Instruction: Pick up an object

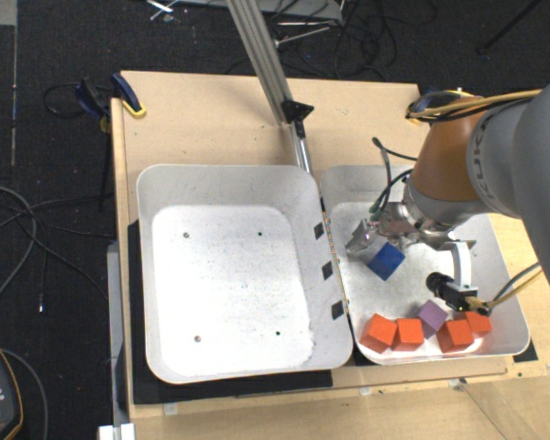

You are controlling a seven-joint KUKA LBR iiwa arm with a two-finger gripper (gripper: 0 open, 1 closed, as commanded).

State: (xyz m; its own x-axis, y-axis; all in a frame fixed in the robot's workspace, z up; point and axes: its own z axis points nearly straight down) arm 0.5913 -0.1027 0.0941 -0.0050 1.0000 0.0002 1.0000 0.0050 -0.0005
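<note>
The left bin (229, 273) is on the left side of the bench (211, 117). Next comes the right bin (509, 337), touching it. The gripper (374, 243) is low in this bin, and its fingers seem to close on the blue cube (385, 261), which sits tilted just under them. Along the near wall lie orange cubes (394, 334), and a purple cube (433, 316) is between them.

I count four orange blocks (379, 333) (409, 334) (455, 335) (478, 323), one blue block (385, 261), one purple block (432, 315), and two white bins (156, 191) (511, 333).
</note>
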